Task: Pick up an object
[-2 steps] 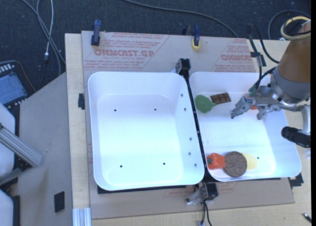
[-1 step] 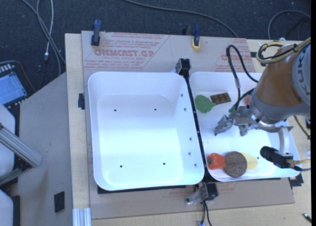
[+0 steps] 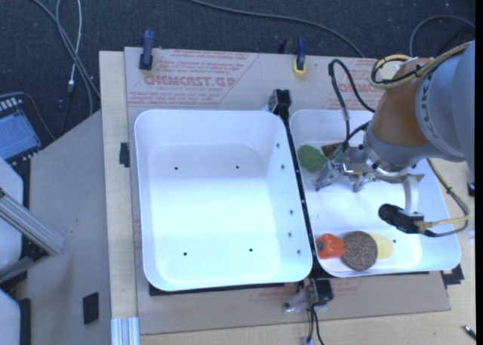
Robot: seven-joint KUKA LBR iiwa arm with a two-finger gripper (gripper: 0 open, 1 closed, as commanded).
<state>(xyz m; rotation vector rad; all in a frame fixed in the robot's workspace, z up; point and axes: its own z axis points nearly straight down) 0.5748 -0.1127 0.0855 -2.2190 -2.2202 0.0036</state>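
My gripper (image 3: pixel 332 172) reaches into the right bin (image 3: pixel 434 192) from the right, low over its upper left part. Just to its upper left lies a green round object (image 3: pixel 310 158), close to the metal fingers; whether they touch it I cannot tell. A small brown item (image 3: pixel 330 151) sits beside the green one, partly hidden by the wrist. Along the bin's front edge lie a red-orange object (image 3: pixel 329 244), a brown speckled disc (image 3: pixel 360 251) and a pale yellow piece (image 3: pixel 385 246).
The left bin (image 3: pixel 219 200) sits beside the right one, with a black divider clip (image 3: pixel 281 99) between them at the back. Cables (image 3: pixel 343 87) loop over the arm. Blue and yellow clamps (image 3: pixel 147 40) hold the board's far edge.
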